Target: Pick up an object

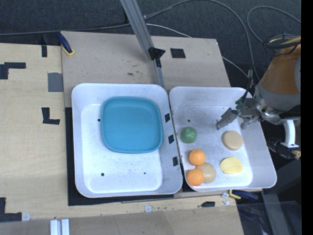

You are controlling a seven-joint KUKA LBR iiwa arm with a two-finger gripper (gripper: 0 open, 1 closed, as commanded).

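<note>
Wooden bench (29,146) bears 2 white bins (83,180); gripper (234,120) hangs open, holding nothing, over the right one.

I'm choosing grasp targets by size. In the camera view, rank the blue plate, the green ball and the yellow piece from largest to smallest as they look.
1. blue plate, by far the largest.
2. yellow piece.
3. green ball, a little smaller than the yellow piece; the gap is modest, and all lie at a similar depth.
</note>
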